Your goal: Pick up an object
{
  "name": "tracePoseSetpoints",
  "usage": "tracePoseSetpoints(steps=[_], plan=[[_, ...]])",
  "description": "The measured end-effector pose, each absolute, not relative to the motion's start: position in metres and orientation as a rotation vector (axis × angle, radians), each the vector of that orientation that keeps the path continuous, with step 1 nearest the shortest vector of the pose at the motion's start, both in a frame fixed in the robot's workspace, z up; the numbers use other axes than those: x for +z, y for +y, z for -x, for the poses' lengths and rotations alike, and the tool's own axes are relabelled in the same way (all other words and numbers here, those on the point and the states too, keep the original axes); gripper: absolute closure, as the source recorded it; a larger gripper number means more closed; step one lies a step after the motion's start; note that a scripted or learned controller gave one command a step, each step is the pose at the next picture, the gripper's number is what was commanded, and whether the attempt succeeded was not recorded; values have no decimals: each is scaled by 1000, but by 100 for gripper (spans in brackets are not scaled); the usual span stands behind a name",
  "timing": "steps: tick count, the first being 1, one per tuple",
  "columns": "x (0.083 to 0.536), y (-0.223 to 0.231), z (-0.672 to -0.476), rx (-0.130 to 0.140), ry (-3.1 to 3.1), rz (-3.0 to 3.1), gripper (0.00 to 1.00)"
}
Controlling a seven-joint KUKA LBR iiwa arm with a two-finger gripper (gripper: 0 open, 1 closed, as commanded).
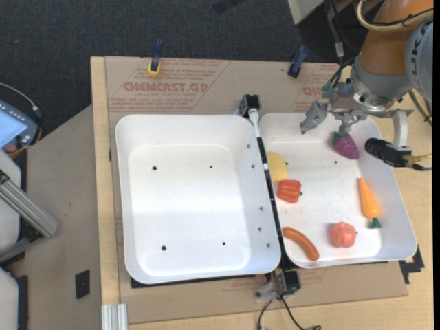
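My gripper (328, 124) hangs over the back of the right bin (323, 208), its fingers spread open with nothing between them. A purple bunch of grapes (346, 146) lies just below its right finger (346, 124), close to it or touching. Further forward in the same bin lie a yellow fruit (276, 165) against the left wall, a red-orange pepper (289, 190), an orange carrot (368, 198), a pinkish-red round fruit (343, 234) and a brown-orange sausage (301, 243).
The left bin (189, 198) adjoins the right one along a black-clipped divider (263, 170). Both stand on a cardboard sheet (179, 81) with blue clamps (157, 50) at the back. The arm comes in from the upper right.
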State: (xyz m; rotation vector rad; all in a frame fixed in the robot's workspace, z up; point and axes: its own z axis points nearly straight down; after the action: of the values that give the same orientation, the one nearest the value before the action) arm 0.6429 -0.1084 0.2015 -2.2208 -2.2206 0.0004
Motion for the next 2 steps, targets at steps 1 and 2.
tracePoseSetpoints(steps=[1, 2], plan=[[213, -108, -644, -3, -2223, 2222, 100], [305, -143, -641, -8, -2227, 2232, 100]])
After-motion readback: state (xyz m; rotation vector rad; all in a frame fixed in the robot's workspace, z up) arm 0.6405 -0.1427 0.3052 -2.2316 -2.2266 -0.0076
